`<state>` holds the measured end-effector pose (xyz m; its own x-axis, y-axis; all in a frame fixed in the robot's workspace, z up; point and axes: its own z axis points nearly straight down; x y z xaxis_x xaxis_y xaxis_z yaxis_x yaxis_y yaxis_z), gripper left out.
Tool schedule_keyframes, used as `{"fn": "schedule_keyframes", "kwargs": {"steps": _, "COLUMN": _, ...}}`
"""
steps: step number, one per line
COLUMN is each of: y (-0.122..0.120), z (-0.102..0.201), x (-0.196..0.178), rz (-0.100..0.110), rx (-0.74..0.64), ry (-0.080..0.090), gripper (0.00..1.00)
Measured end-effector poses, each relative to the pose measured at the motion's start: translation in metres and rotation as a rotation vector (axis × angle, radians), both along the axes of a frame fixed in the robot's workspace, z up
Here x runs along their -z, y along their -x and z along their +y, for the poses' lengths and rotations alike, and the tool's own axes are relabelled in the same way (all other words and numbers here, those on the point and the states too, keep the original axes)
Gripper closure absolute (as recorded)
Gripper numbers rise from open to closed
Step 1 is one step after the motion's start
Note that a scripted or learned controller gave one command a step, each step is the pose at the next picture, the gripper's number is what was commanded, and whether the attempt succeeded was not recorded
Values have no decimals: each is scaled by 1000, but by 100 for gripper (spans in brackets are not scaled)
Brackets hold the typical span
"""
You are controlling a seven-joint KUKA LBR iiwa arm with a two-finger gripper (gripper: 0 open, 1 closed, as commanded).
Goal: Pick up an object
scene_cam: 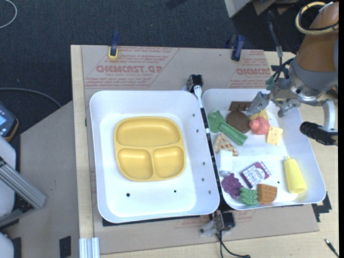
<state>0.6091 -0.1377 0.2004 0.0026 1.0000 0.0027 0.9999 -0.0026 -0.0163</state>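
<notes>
left bin [102, 144]: holds one yellow divided tray [149, 148], three compartments, nothing in them. Not my target area.
divider: the two bins touch along the middle, black clips at the top and bottom of the seam.
right bin [317, 168]: all the toy food sits here, everything resting on the bin floor.
back cluster: green pickle-like piece [227, 128], brown round piece [238, 121], pink lump [259, 125], cheese wedge [274, 135]; packed tight, several touching.
mid: triangular sandwich slice [226, 144] just beside the green piece.
front row: purple grapes [231, 185], purple packet [256, 173], green leafy piece [248, 196], waffle square [266, 193], yellow corn cob [294, 175] apart on the right.
my gripper [260, 102]: over the back of the right bin, near the brown piece and pink lump. Open or closed: cannot tell, too blurred and partly hidden by my wrist. I see nothing held.
progress: I judge pick not done; no object is off the bin floor.
left to do: close on one piece, likely in the back cluster, then lift it clear.
risk: crowding there could mean a two-item or glancing grab.
</notes>
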Motion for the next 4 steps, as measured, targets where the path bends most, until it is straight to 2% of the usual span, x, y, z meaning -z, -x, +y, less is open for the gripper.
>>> {"fn": "schedule_keyframes", "kwargs": {"steps": 1, "y": -3, "z": 0, "x": -9, "rz": -15, "rx": -3, "ry": 2, "gripper": 0}}
{"fn": "schedule_keyframes", "kwargs": {"steps": 2, "y": -12, "z": -3, "x": 44, "rz": -10, "rx": -3, "ry": 1, "gripper": 0}}
{"fn": "schedule_keyframes", "kwargs": {"steps": 3, "y": -8, "z": 1, "x": 85, "rz": -19, "rx": -3, "ry": 5, "gripper": 0}}
{"fn": "schedule_keyframes", "kwargs": {"steps": 4, "y": -14, "z": -3, "x": 91, "rz": -41, "rx": -2, "ry": 14, "gripper": 0}}
